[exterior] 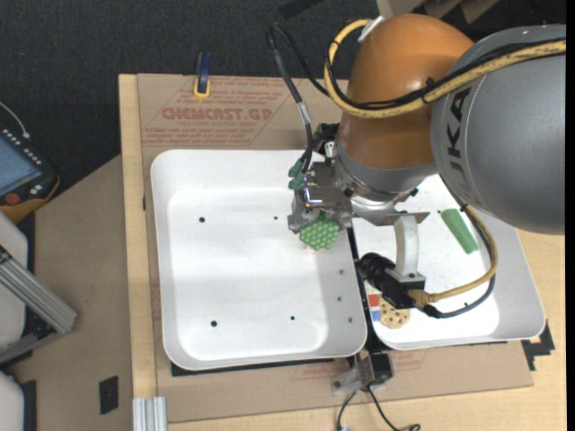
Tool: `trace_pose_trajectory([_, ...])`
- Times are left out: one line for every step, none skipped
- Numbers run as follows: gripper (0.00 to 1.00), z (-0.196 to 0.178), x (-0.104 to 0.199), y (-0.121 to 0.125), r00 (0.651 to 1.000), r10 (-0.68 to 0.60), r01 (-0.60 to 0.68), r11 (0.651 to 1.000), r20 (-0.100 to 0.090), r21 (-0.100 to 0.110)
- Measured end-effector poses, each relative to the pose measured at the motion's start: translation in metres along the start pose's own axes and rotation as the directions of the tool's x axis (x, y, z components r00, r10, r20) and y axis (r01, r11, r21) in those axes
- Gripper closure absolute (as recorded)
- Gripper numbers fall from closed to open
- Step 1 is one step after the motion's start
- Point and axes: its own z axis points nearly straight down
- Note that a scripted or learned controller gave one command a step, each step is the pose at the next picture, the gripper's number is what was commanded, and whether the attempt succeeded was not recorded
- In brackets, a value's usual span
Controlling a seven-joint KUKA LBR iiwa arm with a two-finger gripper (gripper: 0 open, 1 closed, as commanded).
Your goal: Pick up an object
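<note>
Looming closest to the lens is the grey arm [512, 124] with its orange band [400, 70], swung in from the right and covering much of the right bin [512, 317]; below the wrist the end effector [316, 215] hangs over the right edge of the left bin [243, 268], near that bin's far right corner; a small green dimpled object [319, 233] sits directly under the metal tip, touching it or very nearly, though whether it is gripped or merely lying on the bin floor beneath I cannot tell, and I cannot tell the spread of the grasping parts either; the green thing looks roundish, with no clear long axis. To my eye the coming move is straight up, since the object lies right below the tool and not off to a side; the wall shared by the two bins runs just beside it on the right, so there is little room that way, while the left bin's white floor opens wide to the left and toward the near edge. A green stick [460, 232] and a spotted biscuit-like piece [393, 313] lie in the right bin, well apart from the tool.
</note>
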Motion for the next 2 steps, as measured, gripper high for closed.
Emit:
trace_pose_trajectory([1.0, -0.022, -0.069, -0.017, 1.0, 0.012, -0.012, 1.0, 0.002, 0.0])
trace_pose_trajectory([1.0, -0.043, -0.009, -0.026, 1.0, -0.001, 0.001, 1.0, -0.001, -0.002])
